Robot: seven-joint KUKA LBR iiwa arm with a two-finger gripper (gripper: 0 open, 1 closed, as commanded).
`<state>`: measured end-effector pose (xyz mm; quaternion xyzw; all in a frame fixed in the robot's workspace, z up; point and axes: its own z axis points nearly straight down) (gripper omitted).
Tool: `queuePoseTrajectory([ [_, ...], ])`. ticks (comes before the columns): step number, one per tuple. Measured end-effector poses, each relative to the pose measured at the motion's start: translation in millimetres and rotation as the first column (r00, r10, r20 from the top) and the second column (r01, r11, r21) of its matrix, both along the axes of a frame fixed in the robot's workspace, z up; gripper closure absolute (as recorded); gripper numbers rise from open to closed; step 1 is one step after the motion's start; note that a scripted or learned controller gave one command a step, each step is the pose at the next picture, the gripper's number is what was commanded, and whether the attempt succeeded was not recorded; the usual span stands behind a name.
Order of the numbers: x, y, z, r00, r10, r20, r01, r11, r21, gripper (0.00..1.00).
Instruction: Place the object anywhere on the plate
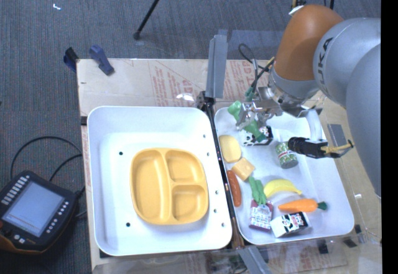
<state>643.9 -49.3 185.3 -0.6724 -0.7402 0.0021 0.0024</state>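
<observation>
The jaws [254, 118] hang low over the right bin's [339, 189] far-left corner, just above a small black-and-white toy cow [257, 137]; their opening I cannot tell. The yellow divided plate [168, 186] lies leftward in the left bin [106, 142].

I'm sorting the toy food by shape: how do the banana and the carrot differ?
The banana is yellow and curved; the carrot is orange, straight and has a green tip. The banana lies nearer the bin's middle, the carrot just below it. Both lie flat in the right bin, roughly side by side.
</observation>
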Motion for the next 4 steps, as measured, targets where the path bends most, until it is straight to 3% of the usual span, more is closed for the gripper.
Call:
queuePoseTrajectory([
  [1,-10.4,-1.2,-0.5,0.999,-0.039,-0.001,0.039,0.999,0.0,1.0],
  [2,-5.5,-20.5,0.1,0.989,-0.15,0.001,0.15,0.989,0.0,1.0],
  [3,-0.2,23.9,0.0,0.998,0.065,0.001,-0.065,0.998,0.001,1.0],
  [4,0.0,91.1,10.8,0.94,0.342,0.004,-0.342,0.94,0.001,1.0],
])
